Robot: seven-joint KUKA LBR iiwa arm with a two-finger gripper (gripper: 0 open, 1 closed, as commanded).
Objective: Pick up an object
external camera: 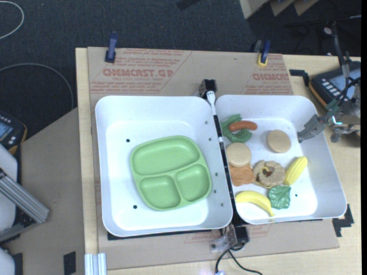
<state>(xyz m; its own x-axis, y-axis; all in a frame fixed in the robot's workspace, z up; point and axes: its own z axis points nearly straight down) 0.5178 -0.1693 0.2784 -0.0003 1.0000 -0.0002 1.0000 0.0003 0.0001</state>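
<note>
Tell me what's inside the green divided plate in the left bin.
All three compartments of the green plate show bare green plastic. The bin floor directly beneath the plate is covered, so anything under it can't be seen.

The claw (314, 128) is blurred — its arm cut off at the right edge.

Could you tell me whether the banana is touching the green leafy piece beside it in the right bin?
Touching. In the camera view, the banana's right end butts against the green leafy piece near the right bin's front wall, with no white floor between them.
</note>
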